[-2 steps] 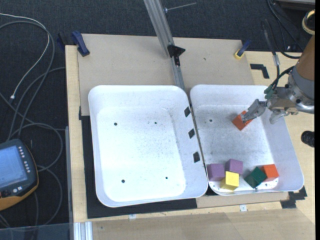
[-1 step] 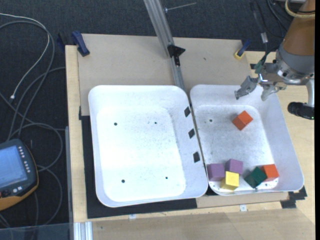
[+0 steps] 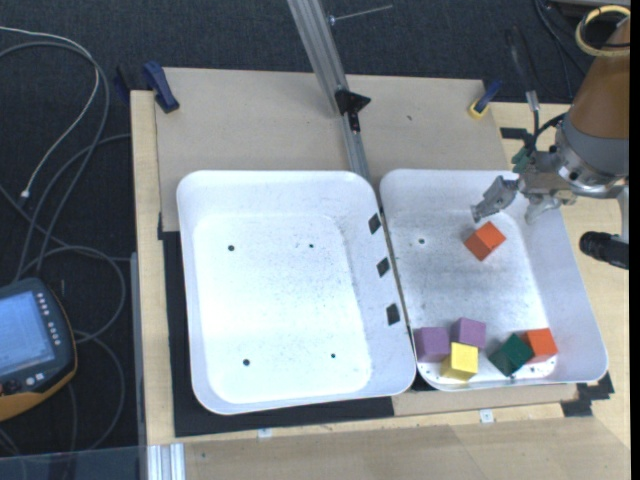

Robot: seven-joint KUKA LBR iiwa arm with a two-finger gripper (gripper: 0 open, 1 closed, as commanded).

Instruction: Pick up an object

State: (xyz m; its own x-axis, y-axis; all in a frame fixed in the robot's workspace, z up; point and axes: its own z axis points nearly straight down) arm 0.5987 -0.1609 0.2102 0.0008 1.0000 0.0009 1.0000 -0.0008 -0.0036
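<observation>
Bench (image 3: 250, 118) bears two shallow white bins side by side: left bin (image 3: 200, 218) and right bin (image 3: 560, 268).

Arm (image 3: 600, 118), grey with an orange-brown section above the wrist, enters at the 3 o'clock side of the view and hangs over the upper part of the right bin. Gripper (image 3: 517, 201) sits at about 1 o'clock within that bin. Its two fingers stand apart: one grey finger (image 3: 490, 203) angles toward 8 o'clock, the other (image 3: 545, 205) lies nearer the wrist. Nothing is seen between them.

Orange cube (image 3: 485, 240) lies on the right bin's floor, tilted so a corner faces the viewer, just beside the nearer fingertip at its 6 o'clock. Whether the finger touches it cannot be told.

Five further blocks cluster along the right bin's 6 o'clock rim:
- purple cube (image 3: 432, 343), at the 9 o'clock end of the group;
- second purple cube (image 3: 470, 331), just beside it;
- yellow cube (image 3: 463, 359), touching both purple cubes from below;
- dark green block (image 3: 514, 352);
- smaller orange block (image 3: 540, 342), touching the green one at its 2 o'clock.

A grey metal rail (image 3: 325, 58) runs from 12 o'clock down to the seam between the bins.
</observation>
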